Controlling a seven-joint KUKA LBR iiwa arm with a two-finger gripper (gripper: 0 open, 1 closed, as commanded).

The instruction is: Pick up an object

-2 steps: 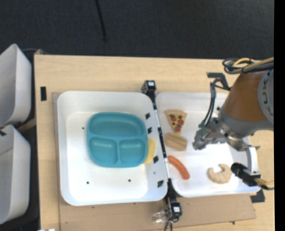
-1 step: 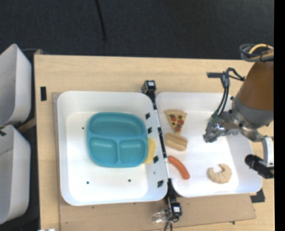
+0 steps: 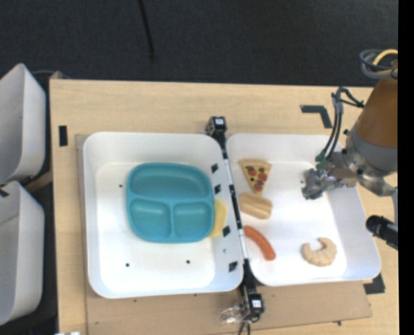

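Observation:
The right bin [image 3: 290, 271] holds a toy pizza slice [image 3: 255, 174] near its back left, a tan bread roll [image 3: 255, 205] just below it, a red-orange sausage [image 3: 260, 242] further forward, and a beige croissant [image 3: 320, 252] at the front right. My gripper [image 3: 314, 185] hangs over the right side of this bin, well right of the roll and above the croissant. Nothing shows between its tips.
The left bin [image 3: 109, 271] carries a teal divided plate [image 3: 169, 201], with a yellow piece [image 3: 220, 218] tucked at the plate's right edge. A black divider with clips [image 3: 229, 208] runs between the bins. Wooden bench [image 3: 158, 103] surrounds them.

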